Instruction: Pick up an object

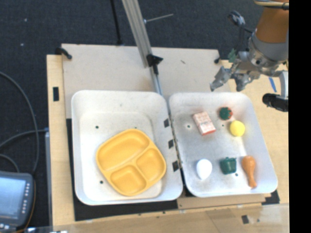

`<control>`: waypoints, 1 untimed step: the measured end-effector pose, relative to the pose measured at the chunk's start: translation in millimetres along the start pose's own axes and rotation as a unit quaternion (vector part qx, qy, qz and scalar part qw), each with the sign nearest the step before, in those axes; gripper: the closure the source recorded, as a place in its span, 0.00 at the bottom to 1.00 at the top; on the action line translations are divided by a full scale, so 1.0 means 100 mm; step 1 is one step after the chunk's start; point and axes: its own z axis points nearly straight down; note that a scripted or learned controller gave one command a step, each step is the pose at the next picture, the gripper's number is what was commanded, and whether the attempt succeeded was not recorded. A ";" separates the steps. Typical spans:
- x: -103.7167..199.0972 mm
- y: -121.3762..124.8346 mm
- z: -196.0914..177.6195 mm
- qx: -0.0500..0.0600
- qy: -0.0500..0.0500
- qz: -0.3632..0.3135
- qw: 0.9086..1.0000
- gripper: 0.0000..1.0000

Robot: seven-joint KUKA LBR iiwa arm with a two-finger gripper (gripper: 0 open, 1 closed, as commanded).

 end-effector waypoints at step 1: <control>0.00 0.00 0.00 0.000 0.000 0.000 1.000 0.00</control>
